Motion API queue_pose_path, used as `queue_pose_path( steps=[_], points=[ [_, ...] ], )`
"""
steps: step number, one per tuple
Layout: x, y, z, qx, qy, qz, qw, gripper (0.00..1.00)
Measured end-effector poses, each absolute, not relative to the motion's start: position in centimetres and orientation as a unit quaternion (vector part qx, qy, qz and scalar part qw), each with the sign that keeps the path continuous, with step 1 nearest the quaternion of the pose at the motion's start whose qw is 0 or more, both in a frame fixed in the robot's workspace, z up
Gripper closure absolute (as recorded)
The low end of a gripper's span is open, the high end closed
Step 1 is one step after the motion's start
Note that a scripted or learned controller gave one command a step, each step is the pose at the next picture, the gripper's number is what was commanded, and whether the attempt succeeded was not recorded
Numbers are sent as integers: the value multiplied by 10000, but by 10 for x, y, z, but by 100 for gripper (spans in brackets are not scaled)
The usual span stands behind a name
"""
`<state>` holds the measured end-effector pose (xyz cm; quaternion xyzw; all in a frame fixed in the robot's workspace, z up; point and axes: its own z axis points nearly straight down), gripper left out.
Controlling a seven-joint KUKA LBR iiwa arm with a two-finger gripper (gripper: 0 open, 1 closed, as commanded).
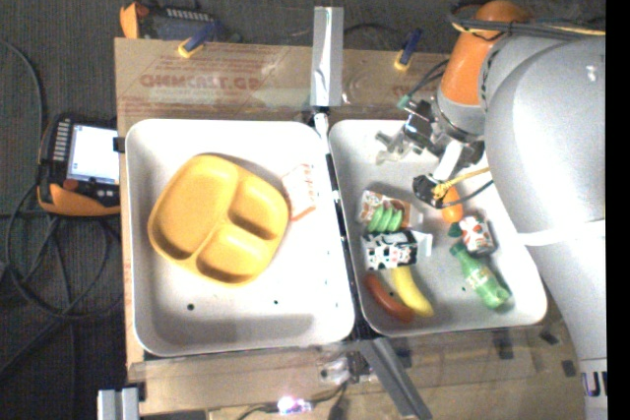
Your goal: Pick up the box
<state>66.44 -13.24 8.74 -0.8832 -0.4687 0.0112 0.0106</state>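
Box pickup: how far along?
Nothing looks done: the black-and-white cow-print box lies in the right white bin beside the yellow banana. In hand: the gripper hovers near the bin's far end, apart from it. Left: reach, grasp, lift.

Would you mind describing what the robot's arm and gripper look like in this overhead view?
The arm is a thick, rounded light-grey tube entering from the right, with an orange band above the wrist. Below the band sits a darker metal wrist section. The gripper is small, grey and black, with a yellow cable running beside it. I see no readable markings on it.
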Motion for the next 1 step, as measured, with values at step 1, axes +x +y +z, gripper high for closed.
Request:
queue_pose_path(
  steps=[1],
  points=[
    [659, -107, 86, -9399, -3408, 211, 67, 0]
  ],
)
